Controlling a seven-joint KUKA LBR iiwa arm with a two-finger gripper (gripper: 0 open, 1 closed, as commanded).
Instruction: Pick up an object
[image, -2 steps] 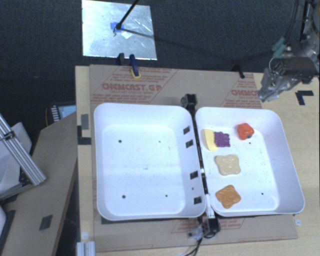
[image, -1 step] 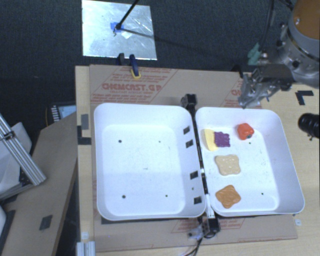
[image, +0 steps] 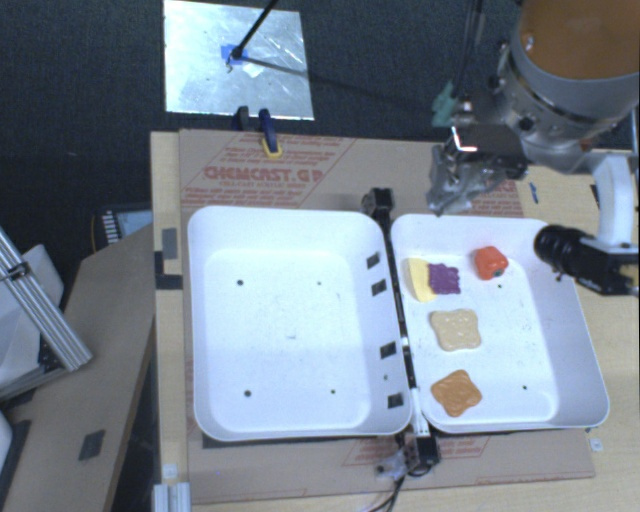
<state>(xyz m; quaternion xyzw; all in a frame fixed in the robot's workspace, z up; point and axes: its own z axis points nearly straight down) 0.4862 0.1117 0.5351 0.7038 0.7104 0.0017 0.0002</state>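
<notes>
While the arm (image: 575, 70) hangs over the far right corner of the bench, I log the gripper (image: 462, 190) above the back rim of the right bin (image: 560, 340), just outside its far left corner. From my seat I cannot tell how the jaws stand; the metal parts blur together against the cardboard sheet (image: 270, 170).

Nothing sits between them that I can make out. All pickable items lie in the right bin, nearer the camera than the gripper and apart from it:
- yellow piece (image: 418, 279), by the bin's left wall, closest to the gripper
- purple block (image: 445, 279), touching the yellow piece on its right side
- orange-red object (image: 490, 262), toward the back, right of the purple block, a gap between them
- pale tan slice (image: 455, 329), mid-bin, lying flat
- orange-brown slice (image: 456, 392), nearest the front rim, also flat

Left bin (image: 230, 240) adjoins the right one along a row of black clips (image: 385, 320). Black cylindrical fixture (image: 575, 255) overhangs the right bin's far right edge.
</notes>
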